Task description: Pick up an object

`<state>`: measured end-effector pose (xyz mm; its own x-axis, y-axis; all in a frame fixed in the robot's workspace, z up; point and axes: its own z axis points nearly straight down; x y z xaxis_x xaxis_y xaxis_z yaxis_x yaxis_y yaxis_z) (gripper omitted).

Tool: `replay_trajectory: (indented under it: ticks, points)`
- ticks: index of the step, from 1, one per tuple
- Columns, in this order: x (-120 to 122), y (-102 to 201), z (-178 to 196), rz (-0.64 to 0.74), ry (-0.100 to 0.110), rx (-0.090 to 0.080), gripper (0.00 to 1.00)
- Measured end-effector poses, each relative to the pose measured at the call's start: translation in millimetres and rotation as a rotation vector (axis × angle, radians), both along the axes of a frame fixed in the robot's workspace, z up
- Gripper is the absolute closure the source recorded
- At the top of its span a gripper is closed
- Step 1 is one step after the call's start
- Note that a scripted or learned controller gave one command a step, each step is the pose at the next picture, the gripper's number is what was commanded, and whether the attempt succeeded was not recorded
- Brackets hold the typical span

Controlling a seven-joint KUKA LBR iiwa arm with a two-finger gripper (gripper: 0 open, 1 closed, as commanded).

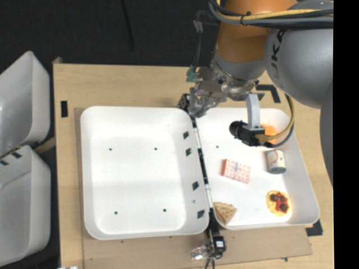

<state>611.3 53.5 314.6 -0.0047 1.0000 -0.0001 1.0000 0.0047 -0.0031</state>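
Note:
My gripper (192,104) hangs over the far end of the ridge where the two bins meet, at the back left corner of the right bin (307,178). Nothing shows between its tips. In that bin lie a pink and white patterned packet (235,171) near the middle, a small grey-white can (275,161) to its right, a round yellow and red pizza-like piece (279,202) at the front right, and a tan wedge (224,212) at the front left corner. An orange thing (270,130) sits at the back, partly hidden by the arm's hardware.
The left bin (85,167) lies beside the right one on the wooden bench (120,83). The big grey and orange arm (247,27) looms over the back of the right bin. White blocks (19,150) stand off the bench at the left.

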Motion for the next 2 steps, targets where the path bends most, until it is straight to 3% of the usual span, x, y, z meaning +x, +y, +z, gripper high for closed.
replay_trajectory:
  ticks: [1,2]
  points:
    - [-46.2,0.3,-16.2,-0.006,0.0,-0.001,1.0]
    - [-79.0,60.0,22.7,0.004,-0.007,0.003,1.0]
